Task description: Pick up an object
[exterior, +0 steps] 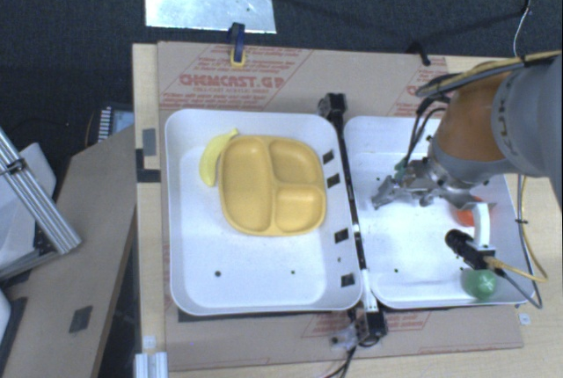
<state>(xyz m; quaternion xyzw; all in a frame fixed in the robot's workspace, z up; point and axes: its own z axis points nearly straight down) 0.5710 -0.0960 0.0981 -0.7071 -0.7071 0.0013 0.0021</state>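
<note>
Left bin (pixel 189 279) holds yellow divided plate (pixel 268 183), right bin (pixel 413 279) has claw (pixel 387 192) near its middle, apart or together can't tell, banana (pixel 211 158) tucked at plate's left edge, green ball (pixel 480 282) in right bin's lower-right corner.

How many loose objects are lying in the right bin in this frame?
2. A green ball sits in the right bin, in its near right corner; an orange thing lies by the right wall, partly covered by the arm. More may be hidden under the arm.

Yellow divided plate (pixel 268 185), banana (pixel 209 158): left bin (pixel 189 227). Green ball (pixel 480 283), perhaps: right bin (pixel 405 266).
</note>
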